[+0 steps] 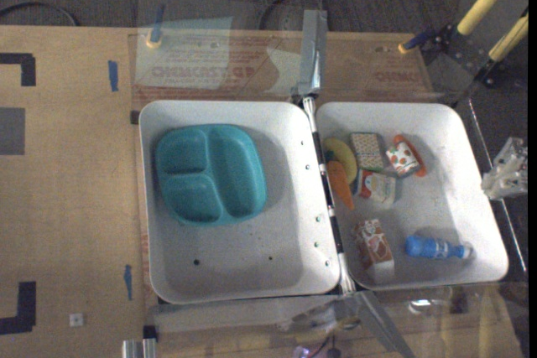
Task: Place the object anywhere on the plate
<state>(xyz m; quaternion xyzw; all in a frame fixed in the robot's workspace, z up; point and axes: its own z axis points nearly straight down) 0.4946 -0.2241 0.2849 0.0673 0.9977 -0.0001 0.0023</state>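
Observation:
A teal plate [210, 173] with three compartments lies flat in the upper left part of the left bin [252, 264]. The right bin [470, 180] holds several small items. A yellow banana [342, 153] and an orange carrot [341, 186] lie along its left wall. Beside them are a checked packet [367, 151], a red and white carton [404, 157] and a pale green-edged tub [379, 188]. Lower down lie a red and brown box [375, 245] and a blue bottle [436, 248] on its side. Nothing rests on the plate.
A metal divider [323, 205] runs between the two bins. A small pale grey object [506, 169] sits just outside the right bin's right wall. Yellow-handled clamps [487, 0] stand at the back right. Bare bin floor lies below the plate.

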